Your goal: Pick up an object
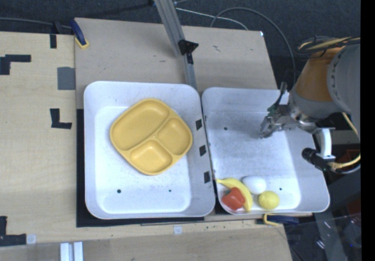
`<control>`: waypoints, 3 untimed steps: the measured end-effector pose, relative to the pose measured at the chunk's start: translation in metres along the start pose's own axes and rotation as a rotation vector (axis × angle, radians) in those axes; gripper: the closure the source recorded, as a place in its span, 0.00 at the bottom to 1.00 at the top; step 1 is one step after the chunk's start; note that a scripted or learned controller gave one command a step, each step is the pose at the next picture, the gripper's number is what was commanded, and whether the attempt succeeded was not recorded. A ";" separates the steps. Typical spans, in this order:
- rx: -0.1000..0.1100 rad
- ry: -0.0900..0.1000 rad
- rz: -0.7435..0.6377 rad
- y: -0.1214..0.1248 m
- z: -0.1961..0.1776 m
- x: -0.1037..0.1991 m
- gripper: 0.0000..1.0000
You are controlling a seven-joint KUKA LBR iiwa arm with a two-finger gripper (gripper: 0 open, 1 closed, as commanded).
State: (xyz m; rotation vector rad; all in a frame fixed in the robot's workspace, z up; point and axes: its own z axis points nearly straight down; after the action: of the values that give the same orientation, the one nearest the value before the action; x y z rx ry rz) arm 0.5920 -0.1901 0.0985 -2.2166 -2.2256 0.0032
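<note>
In the right bin (246,148), several small objects huddle at the front edge: a yellow banana (239,186), a red piece (233,198), a white egg-shaped object (255,184) and a yellow ball (269,200). My gripper (268,128) hangs over the right bin's upper right part, well behind those objects and apart from them. Nothing shows between its tips. The left bin (96,154) holds a yellow divided plate (150,136).
A slanted metal pole (170,17) crosses the bench behind the bins. The grey arm with its orange band (319,81) reaches in from the right. Cables (246,17) lie behind the right bin. Bare white floor spans the middle of the right bin.
</note>
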 end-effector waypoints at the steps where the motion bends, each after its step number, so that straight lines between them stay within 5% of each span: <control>1: -0.006 0.000 0.002 -0.001 -0.063 0.000 1.00; 2: -0.006 0.000 0.002 0.000 -0.116 0.000 1.00; 3: -0.001 0.003 -0.002 -0.011 -0.129 0.054 1.00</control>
State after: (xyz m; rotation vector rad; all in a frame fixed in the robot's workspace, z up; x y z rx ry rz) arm 0.5807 -0.1364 0.2270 -2.2129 -2.2272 -0.0018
